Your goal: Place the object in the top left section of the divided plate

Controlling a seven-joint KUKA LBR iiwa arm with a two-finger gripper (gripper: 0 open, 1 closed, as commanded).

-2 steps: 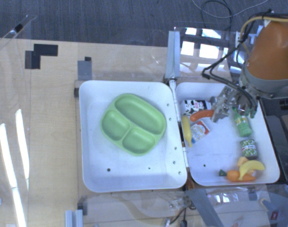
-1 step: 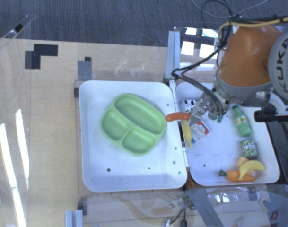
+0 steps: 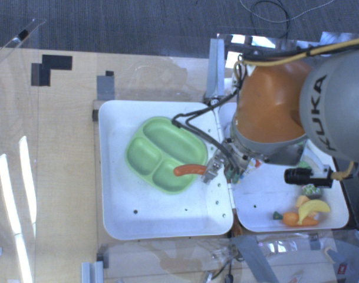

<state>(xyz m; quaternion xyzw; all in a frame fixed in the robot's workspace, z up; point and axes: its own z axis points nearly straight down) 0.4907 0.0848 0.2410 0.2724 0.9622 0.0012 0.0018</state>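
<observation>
While the grey arm with orange band (image 3: 273, 105) reaches in from 3 o'clock, its gripper (image 3: 213, 171) sits over the 4 o'clock edge of the green divided plate (image 3: 164, 152). Fingers closed narrow on one end of a red-orange sausage-like object (image 3: 190, 170); other end points toward 9 o'clock. Sausage lies across the plate's compartment at 5 o'clock, near the rim. Can't tell if it touches the plate or hangs just above it. Plate tilted in view, three sections, sitting mid left white bin (image 3: 126, 217). Right white bin (image 3: 267, 217) holds small toy food at its 5 o'clock corner: yellow banana (image 3: 313, 207), orange carrot-like piece (image 3: 300, 219), green-topped bit (image 3: 310, 189) just above them. Black cylinder (image 3: 306, 176) on the arm overhangs the right bin. Black cable (image 3: 194, 122) runs from the wrist over the plate's 1 o'clock rim.
</observation>
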